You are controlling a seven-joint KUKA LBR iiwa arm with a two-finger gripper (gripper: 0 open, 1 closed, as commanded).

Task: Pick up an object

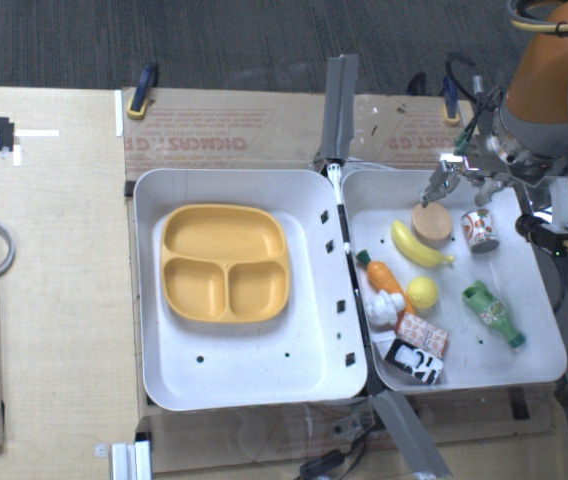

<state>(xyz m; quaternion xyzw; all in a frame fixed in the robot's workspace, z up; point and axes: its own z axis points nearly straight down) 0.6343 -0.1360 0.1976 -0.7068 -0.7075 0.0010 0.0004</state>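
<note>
Just below tool [442,186]: tan round block [431,224].

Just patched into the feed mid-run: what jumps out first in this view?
The yellow divided plate lying alone in the left bin catches the eye first. Next comes the clutter in the right bin: banana, carrot, lemon, green bottle. The end effector hangs above the bin's far edge.
</note>
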